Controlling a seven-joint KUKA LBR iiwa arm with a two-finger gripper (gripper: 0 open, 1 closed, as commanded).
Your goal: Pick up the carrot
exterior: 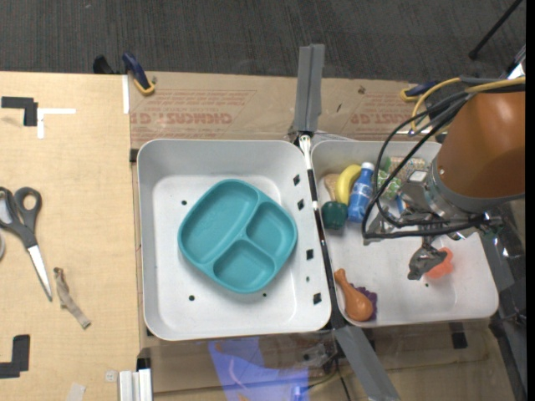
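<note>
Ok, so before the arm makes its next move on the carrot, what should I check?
1. Carrot found: ok. The carrot lies in the right bin, towards its right side.
2. Gripper placed: ok. The gripper is low in that bin, right against the carrot's left side.
3. Carrot gripped: cannot tell. The wrist hides the contact.
4. Neighbours clear: ok. The bottle and banana sit in the far left corner, apart from the carrot.
5. Lookalike: ok. The orange gourd lies at the near left, well apart from the gripper.
</note>
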